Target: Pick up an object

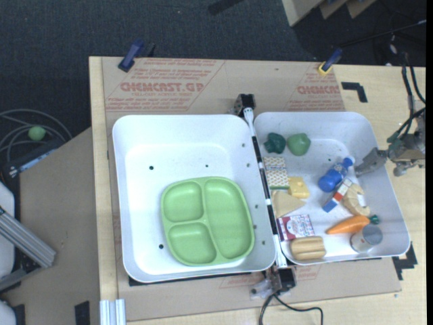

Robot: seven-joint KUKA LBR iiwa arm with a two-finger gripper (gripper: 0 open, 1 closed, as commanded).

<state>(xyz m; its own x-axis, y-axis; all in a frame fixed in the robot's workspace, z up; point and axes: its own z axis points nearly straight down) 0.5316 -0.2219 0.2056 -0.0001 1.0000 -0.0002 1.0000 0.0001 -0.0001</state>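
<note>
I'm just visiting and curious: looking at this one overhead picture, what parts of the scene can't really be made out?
- The gripper at the right bin's rim: too small and dim to tell how it stands.
- The grey arm: cut off by the camera view's right edge.
- The red-and-white packet: print too small to read.
- The small grey round object beside the orange carrot: too blurred to identify.
</note>
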